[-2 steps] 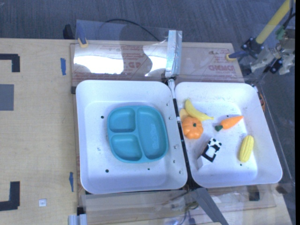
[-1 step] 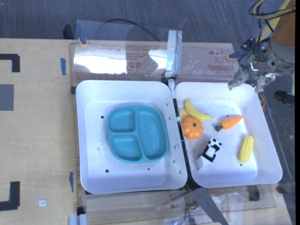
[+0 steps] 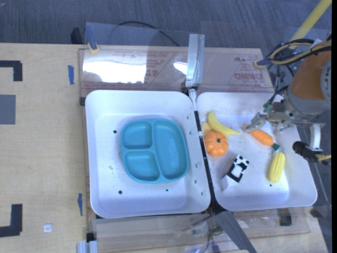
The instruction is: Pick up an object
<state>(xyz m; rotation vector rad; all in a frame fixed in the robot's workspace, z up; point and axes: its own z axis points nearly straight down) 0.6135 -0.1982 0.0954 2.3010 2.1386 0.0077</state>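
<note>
Camera view shows the grey two-finger gripper (image 3: pixel 261 121) near the right bin's (image 3: pixel 300 196) back edge, fingers spread wide, holding nothing. An orange plastic carrot (image 3: pixel 261 137) lies just beside it.

Lab: robot arm (image 3: pixel 310 83), bins (image 3: pixel 100 109).

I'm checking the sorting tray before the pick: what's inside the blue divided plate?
The blue divided plate in the left bin shows three bare blue compartments, nothing lying in them. The bin floor beneath the plate is covered.

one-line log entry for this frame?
arm: over right bin | gripper: above carrot | holding: nothing seen | left bin: blue tray
</note>
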